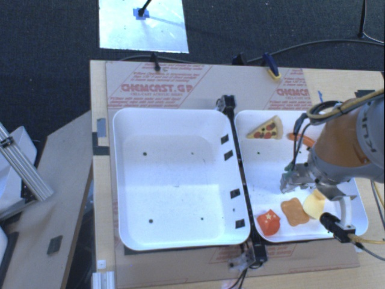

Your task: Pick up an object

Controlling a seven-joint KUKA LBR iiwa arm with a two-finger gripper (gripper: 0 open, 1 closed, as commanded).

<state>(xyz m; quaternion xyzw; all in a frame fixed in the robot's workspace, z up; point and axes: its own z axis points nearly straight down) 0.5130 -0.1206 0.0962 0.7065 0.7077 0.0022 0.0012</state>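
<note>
At frame left you see the left bin [174, 179]. In the right bin [264, 179]: a pizza slice [265, 129] up top, a red piece [269, 222], an orange slab [294, 211] and a pale yellow piece [313, 205] low. The gripper [293, 182] hovers above those; you cannot tell its claw's state.

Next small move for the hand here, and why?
Probably a short shift toward the near rim, then down. The hand sits low in the right bin over bare floor, while the orange slab and red piece lie just nearer the camera.
</note>
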